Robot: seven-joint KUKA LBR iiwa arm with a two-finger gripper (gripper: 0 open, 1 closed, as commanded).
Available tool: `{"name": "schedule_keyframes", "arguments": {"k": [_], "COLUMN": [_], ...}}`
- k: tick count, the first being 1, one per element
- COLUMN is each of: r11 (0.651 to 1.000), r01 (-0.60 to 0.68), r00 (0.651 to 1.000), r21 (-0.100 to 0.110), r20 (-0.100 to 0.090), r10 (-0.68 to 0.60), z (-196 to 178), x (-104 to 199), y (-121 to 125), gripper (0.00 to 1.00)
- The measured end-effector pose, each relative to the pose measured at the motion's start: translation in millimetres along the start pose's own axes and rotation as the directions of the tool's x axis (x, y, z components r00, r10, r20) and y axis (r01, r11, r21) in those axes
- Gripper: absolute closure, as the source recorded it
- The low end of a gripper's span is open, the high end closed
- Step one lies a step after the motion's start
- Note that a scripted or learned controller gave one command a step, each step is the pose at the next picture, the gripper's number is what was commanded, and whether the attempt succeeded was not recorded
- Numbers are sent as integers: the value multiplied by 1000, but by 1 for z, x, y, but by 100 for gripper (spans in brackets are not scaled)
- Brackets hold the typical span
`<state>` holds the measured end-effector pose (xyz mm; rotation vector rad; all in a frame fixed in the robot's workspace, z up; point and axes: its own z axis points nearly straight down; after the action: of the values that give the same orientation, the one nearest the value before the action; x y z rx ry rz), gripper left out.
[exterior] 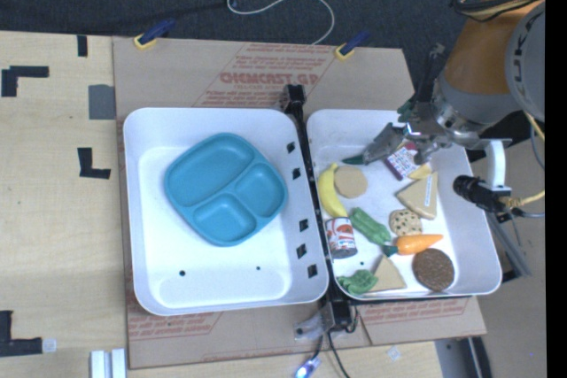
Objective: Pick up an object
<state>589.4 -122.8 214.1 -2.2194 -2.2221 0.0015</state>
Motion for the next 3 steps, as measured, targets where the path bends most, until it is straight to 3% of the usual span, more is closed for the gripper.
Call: {"name": "schedule_keyframes", "arguments": {"k": [1, 2, 3], "r11": [1000, 1000, 1000], "r01": [2, 5, 1], "r00": [1000, 1000, 1000], "r21": [0, 8, 4], "r20": [-2, -3, 0], "r10": [-2, -5, -1], "z": [-47, -16, -27], "x": [29, 102, 98], "y": [-56, -109, -107], "gripper": [0, 0, 100]}}
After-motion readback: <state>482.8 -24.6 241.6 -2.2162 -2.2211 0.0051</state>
